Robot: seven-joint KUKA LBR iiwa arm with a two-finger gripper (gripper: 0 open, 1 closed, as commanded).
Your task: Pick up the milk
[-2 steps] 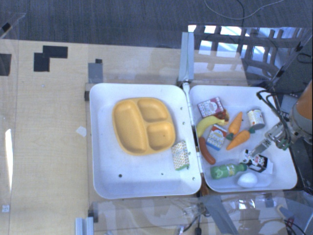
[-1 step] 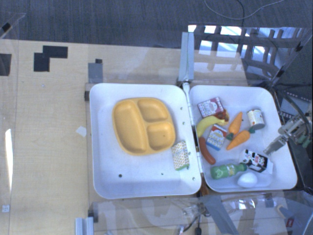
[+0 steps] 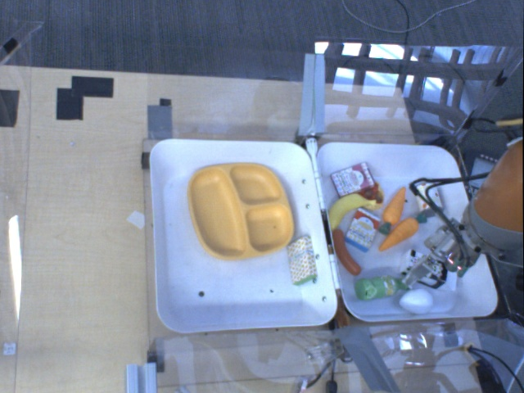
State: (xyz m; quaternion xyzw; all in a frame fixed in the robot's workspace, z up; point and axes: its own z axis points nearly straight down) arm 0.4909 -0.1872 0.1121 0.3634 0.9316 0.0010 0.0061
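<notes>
The milk (image 3: 362, 229) is a small white and blue carton lying in the middle of the right bin (image 3: 479, 301), between the banana (image 3: 345, 208) and an orange carrot (image 3: 399, 233). My gripper (image 3: 426, 270) hangs over the lower right part of that bin, to the right of and below the milk. It is just above a green bottle (image 3: 377, 287) and a white egg (image 3: 417, 301). Nothing of the milk is between the gripper's parts; the two are about a carton's width apart.
A red and white carton (image 3: 354, 178), a second carrot (image 3: 394, 205) and a red sausage (image 3: 346, 253) crowd around the milk. The left bin (image 3: 172, 293) holds a yellow divided plate (image 3: 241, 210) and a small patterned packet (image 3: 302, 260). A dark cable loops above my gripper.
</notes>
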